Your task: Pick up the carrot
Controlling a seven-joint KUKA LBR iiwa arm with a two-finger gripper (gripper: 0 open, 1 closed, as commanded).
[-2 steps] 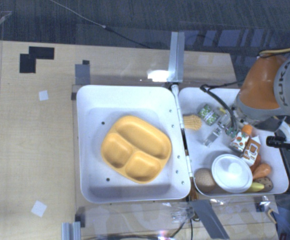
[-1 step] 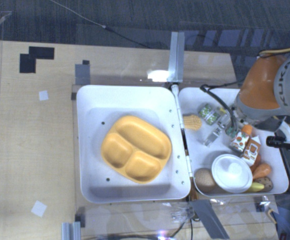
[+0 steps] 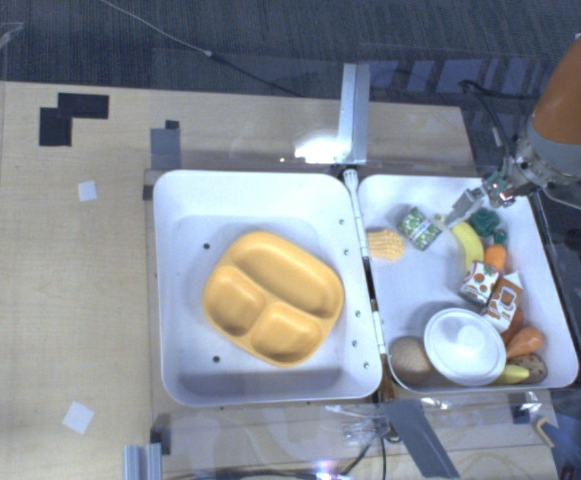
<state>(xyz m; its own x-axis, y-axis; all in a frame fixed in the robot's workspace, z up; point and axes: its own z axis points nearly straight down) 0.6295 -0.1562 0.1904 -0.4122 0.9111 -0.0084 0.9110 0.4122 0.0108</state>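
The hand (image 3: pixel 467 206) hovers over the right bin (image 3: pixel 410 298), near the carrot (image 3: pixel 495 259).

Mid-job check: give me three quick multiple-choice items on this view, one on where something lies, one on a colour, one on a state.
1. Where does the carrot lie?
A. In the left bin
B. In the right bin, near its far right side
C. On the bench outside the bins

2. What colour is the divided plate in the left bin?
A. Yellow
B. Blue
C. Red

3. How does the white bowl sit?
A. Tipped on its side
B. Upside down on the divided plate
C. Upright in the right bin

Key: 1 B, the carrot lies beside the banana in the right bin. 2 A, the plate is plainly yellow. 3 C, the bowl's open top faces up near the front of that bin.
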